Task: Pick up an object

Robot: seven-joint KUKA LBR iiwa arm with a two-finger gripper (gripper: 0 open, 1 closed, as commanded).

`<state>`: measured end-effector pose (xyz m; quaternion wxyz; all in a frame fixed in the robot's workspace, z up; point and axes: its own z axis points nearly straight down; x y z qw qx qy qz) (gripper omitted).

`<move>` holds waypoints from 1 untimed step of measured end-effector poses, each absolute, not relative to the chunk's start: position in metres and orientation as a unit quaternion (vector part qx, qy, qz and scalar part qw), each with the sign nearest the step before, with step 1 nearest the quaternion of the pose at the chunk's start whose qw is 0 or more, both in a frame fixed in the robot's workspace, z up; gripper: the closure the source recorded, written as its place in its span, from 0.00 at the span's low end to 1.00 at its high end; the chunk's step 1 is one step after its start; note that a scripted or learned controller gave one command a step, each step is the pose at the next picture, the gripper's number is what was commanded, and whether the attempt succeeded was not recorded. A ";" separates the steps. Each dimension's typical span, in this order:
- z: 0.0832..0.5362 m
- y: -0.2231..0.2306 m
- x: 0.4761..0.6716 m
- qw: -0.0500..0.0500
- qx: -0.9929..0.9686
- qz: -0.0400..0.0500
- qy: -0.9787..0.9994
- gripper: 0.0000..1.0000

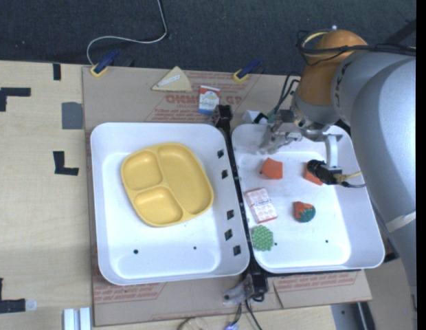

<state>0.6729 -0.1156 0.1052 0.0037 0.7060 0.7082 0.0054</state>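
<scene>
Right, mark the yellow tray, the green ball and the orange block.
yellow tray (166, 183), camera view, central divider.
green ball (262, 237), camera view, its middle.
orange block (271, 168), camera view, top face.

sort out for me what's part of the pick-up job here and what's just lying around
For the job: gripper; right bin; orange block; green ball; red-and-green toy; small printed packet.

Lying about: yellow divided plate; left bin; small carton; blue clamps.

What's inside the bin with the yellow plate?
The left bin holds the yellow plate, which has three sections with nothing in them. A few dark dots mark the bin floor. Whatever lies under the plate is covered, so that can't be seen.
</scene>
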 end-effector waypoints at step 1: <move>0.105 -0.116 0.673 0.004 0.706 0.005 0.708 0.00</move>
